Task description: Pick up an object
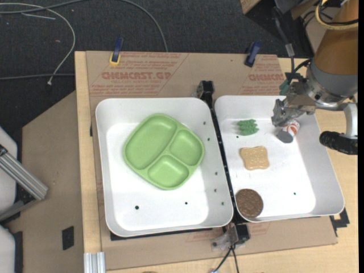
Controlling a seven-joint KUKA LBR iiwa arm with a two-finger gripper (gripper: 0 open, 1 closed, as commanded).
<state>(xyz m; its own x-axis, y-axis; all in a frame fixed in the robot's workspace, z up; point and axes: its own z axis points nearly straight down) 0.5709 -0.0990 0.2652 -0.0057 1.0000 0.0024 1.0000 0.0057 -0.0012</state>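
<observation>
Gripper (286, 131) is down in the right shallow white bin (318, 201), near its far edge, right at a small orange-and-white object (293, 129). Can't tell if the fingers are open, closed or gripping it; their tips are too small and blurred.

Also in that bin: green leafy toy (247, 127), tan waffle-like biscuit piece (255, 158), round brown cookie (249, 202) at the near rim. Left white bin (114, 209) holds a green 3-compartment plastic plate (164, 151).

Looks like the grasp step. Next move needs a firm close, then a straight lift.

Cardboard base (142, 73) reads "CHEMCAST GP" in red.
</observation>
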